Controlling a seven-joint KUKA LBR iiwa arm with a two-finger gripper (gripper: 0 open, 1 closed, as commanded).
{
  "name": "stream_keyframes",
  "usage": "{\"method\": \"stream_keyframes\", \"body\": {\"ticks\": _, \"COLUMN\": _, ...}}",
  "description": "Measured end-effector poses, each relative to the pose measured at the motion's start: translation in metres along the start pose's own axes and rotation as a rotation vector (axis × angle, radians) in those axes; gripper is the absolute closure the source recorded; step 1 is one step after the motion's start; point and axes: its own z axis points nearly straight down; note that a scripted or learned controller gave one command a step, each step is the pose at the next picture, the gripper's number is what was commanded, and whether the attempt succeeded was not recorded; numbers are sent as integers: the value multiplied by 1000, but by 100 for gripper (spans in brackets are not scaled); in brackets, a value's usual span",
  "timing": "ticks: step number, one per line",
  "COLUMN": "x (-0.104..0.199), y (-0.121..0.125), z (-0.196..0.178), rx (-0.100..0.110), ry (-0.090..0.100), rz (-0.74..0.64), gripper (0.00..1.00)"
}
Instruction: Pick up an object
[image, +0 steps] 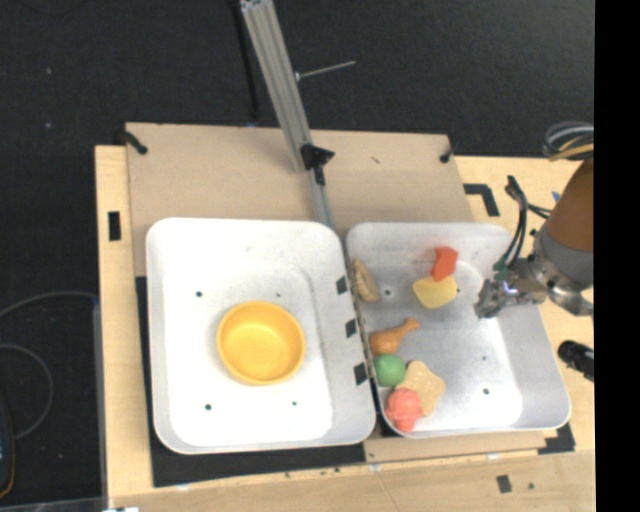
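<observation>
The right bin holds several small toy foods. An orange-red piece leans on a pale yellow one near the back. A tan piece lies by the left wall, and a brown drumstick shape sits below it. At the front left are a green ball, a beige piece and a pink-red ball. My gripper hangs low over the bin's right side, right of the yellow piece and apart from it, with nothing seen between its fingers.
The left bin holds a yellow bowl. A slanted metal pole rises from the back between the bins. The arm's orange band is at the right edge. The bins rest on a wooden bench.
</observation>
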Motion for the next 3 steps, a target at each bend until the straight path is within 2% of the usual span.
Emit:
{"method": "stream_keyframes", "body": {"ticks": 1, "x": -9, "y": 8, "z": -50, "rx": 0, "ry": 0, "rz": -8, "gripper": 100}}
{"method": "stream_keyframes", "body": {"ticks": 2, "x": -11, "y": 9, "z": -70, "rx": 3, "ry": 2, "rz": -9, "gripper": 100}}
{"method": "stream_keyframes", "body": {"ticks": 3, "x": 39, "y": 5, "z": -60, "rx": 5, "ry": 2, "rz": -11, "gripper": 100}}
